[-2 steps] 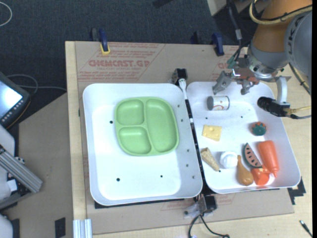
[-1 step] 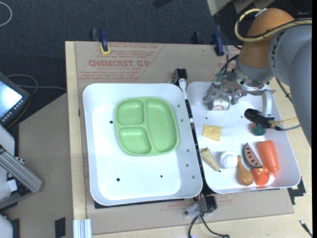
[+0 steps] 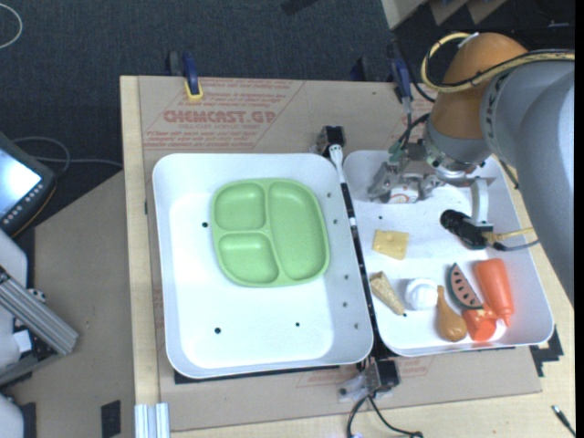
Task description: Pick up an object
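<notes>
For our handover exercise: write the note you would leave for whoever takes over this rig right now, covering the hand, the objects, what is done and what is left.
Hand: low over the far end of the right bin; no object seen held in it.
Right bin: yellow square nearest the hand, then tan wedge, white cap, brown drumstick, watermelon slice and orange carrot at the near end.
Left bin: green divided plate.
Done: nothing picked; all pieces lie on the bin floor.
Left: grasp one piece and lift it; the yellow square looks the closest candidate.
</notes>
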`<state>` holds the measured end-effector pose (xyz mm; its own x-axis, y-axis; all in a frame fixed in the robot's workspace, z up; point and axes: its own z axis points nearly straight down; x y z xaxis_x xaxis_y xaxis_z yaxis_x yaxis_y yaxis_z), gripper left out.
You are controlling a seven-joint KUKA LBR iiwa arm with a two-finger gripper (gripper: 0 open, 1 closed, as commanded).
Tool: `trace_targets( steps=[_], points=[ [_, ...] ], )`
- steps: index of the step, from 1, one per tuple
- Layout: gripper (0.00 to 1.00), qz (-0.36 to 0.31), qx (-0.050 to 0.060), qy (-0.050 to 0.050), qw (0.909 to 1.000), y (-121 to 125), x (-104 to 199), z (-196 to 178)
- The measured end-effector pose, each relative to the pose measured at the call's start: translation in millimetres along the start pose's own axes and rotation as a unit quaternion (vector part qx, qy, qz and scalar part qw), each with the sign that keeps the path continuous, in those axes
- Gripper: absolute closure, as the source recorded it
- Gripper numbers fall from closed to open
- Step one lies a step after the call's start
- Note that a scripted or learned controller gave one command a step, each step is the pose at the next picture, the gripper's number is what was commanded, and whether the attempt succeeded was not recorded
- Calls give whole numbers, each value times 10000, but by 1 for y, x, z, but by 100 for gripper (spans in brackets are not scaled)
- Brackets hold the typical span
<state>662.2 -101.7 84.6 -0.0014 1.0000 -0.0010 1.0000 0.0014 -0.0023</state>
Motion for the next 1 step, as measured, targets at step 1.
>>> trace_targets(
  steps=[1],
  points=[
    [100,4,-39,-2,10000,2,0,-14]
  ],
)
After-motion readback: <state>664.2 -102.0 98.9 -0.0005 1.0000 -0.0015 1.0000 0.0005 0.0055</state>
